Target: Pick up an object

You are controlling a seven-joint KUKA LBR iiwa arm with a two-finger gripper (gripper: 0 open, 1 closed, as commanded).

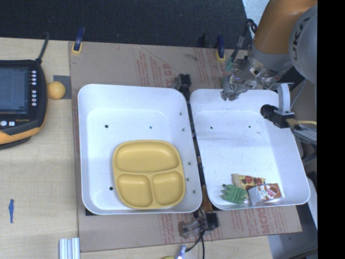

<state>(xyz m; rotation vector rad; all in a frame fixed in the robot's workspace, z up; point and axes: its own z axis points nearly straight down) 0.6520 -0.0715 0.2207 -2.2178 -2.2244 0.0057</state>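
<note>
In the right bin [242, 144], near its front edge, lie a pizza-slice toy [248, 180], a green leafy toy [234, 193] and a small red-and-white packet [266, 192], all close together. My gripper [230, 93] hangs over the back left rim of that bin, far from the toys. Nothing shows between or under it.
A yellow three-compartment tray [148, 173] lies in the left bin [108, 117]. A control pendant [19, 101] and an orange ball [56, 89] rest on the bench at the left. Clamps stand between the bins at the back [184, 82] and front [204, 222].
</note>
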